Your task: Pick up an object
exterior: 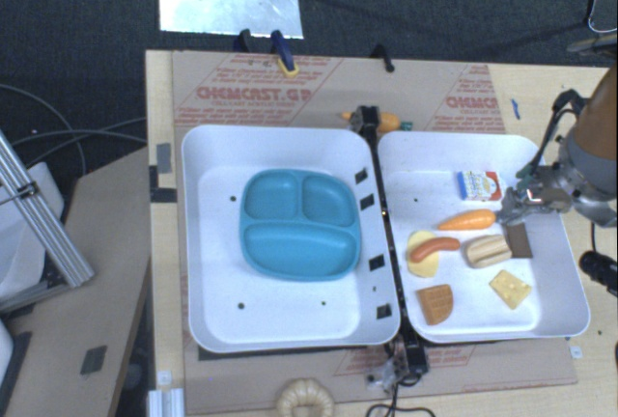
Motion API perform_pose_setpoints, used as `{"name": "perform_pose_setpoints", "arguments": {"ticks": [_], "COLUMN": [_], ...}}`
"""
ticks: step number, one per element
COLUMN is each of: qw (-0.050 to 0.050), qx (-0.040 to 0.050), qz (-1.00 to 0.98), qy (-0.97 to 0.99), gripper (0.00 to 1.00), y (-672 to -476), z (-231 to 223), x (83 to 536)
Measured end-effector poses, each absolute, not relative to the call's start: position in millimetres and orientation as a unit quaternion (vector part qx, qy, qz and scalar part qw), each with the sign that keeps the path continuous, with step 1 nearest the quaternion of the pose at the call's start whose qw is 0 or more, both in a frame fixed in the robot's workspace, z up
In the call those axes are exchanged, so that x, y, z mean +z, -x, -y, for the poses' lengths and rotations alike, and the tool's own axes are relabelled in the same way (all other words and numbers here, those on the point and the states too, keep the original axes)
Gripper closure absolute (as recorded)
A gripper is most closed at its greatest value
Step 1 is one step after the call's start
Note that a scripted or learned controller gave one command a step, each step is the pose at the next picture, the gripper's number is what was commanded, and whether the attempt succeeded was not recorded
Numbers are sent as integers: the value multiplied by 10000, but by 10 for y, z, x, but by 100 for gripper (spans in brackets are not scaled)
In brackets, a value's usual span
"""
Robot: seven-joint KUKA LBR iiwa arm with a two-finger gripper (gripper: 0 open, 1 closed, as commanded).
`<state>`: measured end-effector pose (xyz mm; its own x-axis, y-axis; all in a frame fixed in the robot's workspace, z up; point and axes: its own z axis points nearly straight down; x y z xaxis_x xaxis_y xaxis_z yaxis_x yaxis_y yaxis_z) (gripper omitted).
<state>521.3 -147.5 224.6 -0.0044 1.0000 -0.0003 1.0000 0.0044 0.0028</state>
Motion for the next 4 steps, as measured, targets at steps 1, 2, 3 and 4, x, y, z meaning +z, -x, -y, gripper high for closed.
{"name": "perform_pose_setpoints", "arguments": {"ticks": [1, 2, 3, 4], "qw": [12, 9, 18, 17], "qx": [15, 21, 27, 14], "qz": [-7098, -7107, -7103, -7092], "qy": [-7044, -7035, -7039, -7050], "gripper": [100, 100, 100, 100], "y": [-5523, -5947, -6390, -6626], "z": [1099, 661, 332, 234], "x": [2290, 2239, 2347, 2337]}}
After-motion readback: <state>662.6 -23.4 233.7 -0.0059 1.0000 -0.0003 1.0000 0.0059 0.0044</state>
